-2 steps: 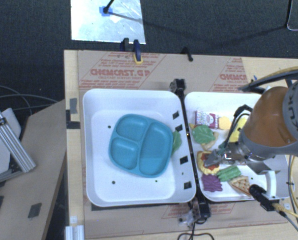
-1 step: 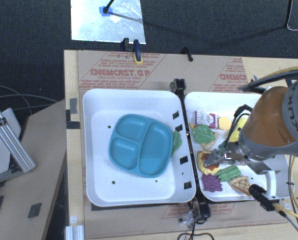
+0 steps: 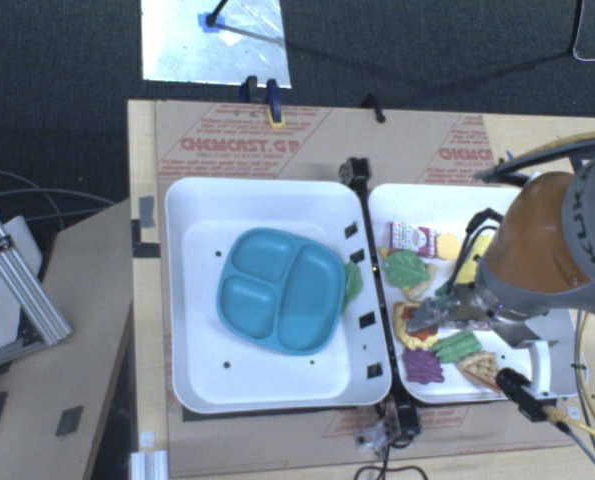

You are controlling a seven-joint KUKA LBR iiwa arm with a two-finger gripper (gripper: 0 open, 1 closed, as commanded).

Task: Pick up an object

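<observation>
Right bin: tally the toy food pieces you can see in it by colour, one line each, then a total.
Visible in the right bin, some partly under the arm:
Green: 2, leafy piece, long piece
Purple: 1, grape bunch
Yellow: 2, piece by the carton, piece under the claw
White and pink: 1, carton
Tan: 1, pizza slice
Total: 7
</observation>
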